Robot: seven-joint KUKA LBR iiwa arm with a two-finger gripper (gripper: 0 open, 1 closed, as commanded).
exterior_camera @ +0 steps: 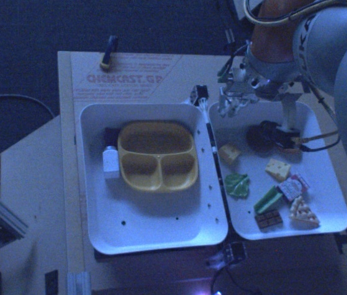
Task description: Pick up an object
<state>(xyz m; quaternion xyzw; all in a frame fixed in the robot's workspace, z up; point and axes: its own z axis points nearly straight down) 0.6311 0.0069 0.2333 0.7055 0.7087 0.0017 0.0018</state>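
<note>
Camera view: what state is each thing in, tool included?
tool: raised over the far left corner of the right bin
yellow divided plate: right way up in the left bin
white bottle: beside the plate's left edge, pose unclear
green leaf: lying flat
cheese wedge: lying loose
chocolate bar: flat, by the near rim

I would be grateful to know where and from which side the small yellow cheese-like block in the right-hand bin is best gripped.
Probably from straight above, across its flat side edges: the small yellow cheese-like block lies flat in the right white bin, bare floor on its left. Avoid its lower right corner, where a red and white packet sits close.
</note>
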